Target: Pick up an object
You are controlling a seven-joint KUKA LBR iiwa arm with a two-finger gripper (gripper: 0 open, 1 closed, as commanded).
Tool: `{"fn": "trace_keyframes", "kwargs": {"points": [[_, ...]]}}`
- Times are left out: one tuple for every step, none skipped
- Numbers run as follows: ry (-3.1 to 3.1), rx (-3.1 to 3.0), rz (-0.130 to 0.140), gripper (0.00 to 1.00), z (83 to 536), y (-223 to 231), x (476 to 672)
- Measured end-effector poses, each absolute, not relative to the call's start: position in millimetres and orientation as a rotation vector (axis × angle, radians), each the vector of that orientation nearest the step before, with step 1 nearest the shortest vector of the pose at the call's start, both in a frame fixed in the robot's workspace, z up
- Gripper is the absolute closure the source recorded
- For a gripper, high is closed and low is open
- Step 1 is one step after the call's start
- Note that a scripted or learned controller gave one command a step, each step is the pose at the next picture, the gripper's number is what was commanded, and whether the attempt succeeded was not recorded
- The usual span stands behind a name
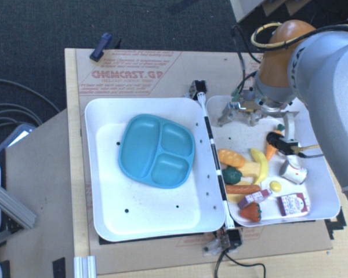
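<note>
My gripper (240, 118) hangs over the far left part of the right bin (330, 204), above bare white floor. Its fingers look spread and open, with nothing between them. Nearer the front of that bin lie toy foods: an orange piece (231, 157), a yellow banana (259, 163), a green piece (232, 175), a long carrot (242, 188) and a red strawberry (250, 212). A white cup (293, 172), a small yellow round piece (275, 186) and a red-and-white packet (293, 204) lie to their right.
The left bin (104, 213) holds a blue divided plate (156, 150). A raised divider (211, 155) separates the two bins. A blue clip (100, 47) lies on the brown board behind the bins. The grey arm (330, 86) fills the right side above the right bin.
</note>
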State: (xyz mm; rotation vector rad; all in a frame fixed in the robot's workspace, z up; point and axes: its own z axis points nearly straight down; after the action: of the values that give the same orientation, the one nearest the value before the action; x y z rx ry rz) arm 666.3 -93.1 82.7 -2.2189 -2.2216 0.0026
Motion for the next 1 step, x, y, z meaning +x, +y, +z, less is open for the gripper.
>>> {"fn": "trace_keyframes", "kwargs": {"points": [[-2.22, -2.218, 0.005, 0.0, 82.7, -91.3, 662.2]]}}
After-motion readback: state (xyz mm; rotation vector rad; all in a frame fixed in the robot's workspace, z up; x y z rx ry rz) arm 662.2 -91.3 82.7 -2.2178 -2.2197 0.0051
